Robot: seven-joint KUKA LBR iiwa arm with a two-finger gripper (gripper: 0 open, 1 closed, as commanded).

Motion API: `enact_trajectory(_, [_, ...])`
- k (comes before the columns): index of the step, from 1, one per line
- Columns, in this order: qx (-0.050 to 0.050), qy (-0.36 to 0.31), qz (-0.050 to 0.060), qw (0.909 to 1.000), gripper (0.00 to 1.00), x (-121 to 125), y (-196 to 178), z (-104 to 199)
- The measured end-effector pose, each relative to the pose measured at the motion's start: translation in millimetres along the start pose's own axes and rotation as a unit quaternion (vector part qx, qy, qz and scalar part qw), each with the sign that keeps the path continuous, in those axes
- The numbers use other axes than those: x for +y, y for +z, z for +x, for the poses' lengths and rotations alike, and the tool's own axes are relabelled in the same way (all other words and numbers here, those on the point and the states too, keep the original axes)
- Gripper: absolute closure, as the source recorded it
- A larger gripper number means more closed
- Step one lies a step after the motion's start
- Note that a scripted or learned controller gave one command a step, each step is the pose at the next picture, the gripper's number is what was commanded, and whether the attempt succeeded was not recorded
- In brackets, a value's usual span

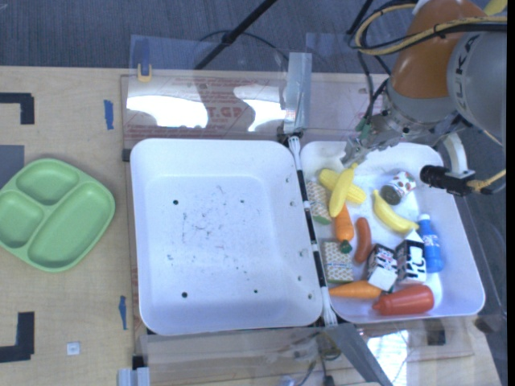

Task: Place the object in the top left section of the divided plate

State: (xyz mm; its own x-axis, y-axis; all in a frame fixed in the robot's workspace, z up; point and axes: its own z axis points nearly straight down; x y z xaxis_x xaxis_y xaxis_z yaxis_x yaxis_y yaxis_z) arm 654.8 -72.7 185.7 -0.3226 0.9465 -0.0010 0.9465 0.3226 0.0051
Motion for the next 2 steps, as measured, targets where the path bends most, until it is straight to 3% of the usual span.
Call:
enact_trajectory(1, [-0.001,0.152,0.001,0.9884,1.00,4,-99,-21])
enact_trajectory(2, [0.000,0.186,0.003,0.9826,1.00,-81,1,31])
